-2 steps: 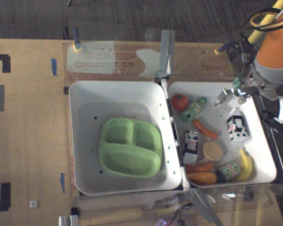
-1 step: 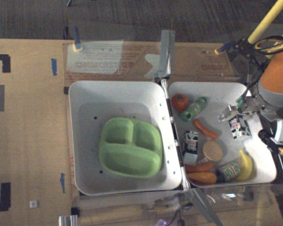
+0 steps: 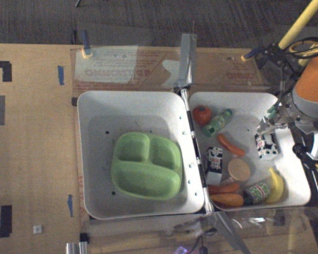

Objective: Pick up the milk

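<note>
While the gripper (image 3: 269, 125) sits low over the right bin (image 3: 253, 100), the milk (image 3: 266, 145) lies just below its fingertips, apart from them or touching, cannot tell which.

Milk: small cow-patterned carton on the bin floor, directly under the gripper, toward the bin's right side. Gripper: finger spread not readable from this angle; nothing seen betw. fingers. A 2nd cow-patterned carton (image 3: 214, 158) lies well to the gripper's left, by the bin divider. Betw. the two: an orange carrot (image 3: 231, 145) and a tan round lid (image 3: 239, 170). Below the gripper: banana (image 3: 277, 186), green-label can (image 3: 257, 191). Up-left of gripper: green bottle (image 3: 218, 122), tomato (image 3: 201, 115). Far left: left bin (image 3: 95, 110) w/ green divided tray (image 3: 147, 165).
</note>
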### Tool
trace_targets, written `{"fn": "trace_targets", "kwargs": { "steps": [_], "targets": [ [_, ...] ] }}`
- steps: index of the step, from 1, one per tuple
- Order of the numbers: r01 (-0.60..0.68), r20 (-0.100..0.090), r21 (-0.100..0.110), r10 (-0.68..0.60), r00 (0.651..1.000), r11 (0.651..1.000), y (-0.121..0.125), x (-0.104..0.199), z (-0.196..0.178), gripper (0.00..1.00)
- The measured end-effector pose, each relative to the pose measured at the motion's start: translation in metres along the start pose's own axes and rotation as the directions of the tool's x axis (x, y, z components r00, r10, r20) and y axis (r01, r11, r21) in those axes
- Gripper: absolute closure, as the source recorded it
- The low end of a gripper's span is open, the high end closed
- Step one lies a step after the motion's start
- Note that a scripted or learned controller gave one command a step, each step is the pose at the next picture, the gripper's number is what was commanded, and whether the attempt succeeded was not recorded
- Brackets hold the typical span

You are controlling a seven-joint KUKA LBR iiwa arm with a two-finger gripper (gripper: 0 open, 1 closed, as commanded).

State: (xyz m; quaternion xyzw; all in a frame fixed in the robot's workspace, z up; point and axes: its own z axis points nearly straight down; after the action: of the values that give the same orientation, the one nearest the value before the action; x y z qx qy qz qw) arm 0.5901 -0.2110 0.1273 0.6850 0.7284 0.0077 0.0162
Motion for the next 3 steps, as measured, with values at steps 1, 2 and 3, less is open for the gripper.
{"fn": "trace_targets", "kwargs": {
  "steps": [1,2,3],
  "targets": [
    [0.19,-0.019,0.03,-0.19,0.982,0.981,-0.085,0.013,-0.096,1.0],
    [0.076,-0.017,0.034,-0.076,0.997,0.997,-0.079,0.022,-0.002,1.0],
    [0.022,-0.016,0.036,-0.021,1.0,0.999,-0.098,0.024,0.0,1.0]
  ]
}}
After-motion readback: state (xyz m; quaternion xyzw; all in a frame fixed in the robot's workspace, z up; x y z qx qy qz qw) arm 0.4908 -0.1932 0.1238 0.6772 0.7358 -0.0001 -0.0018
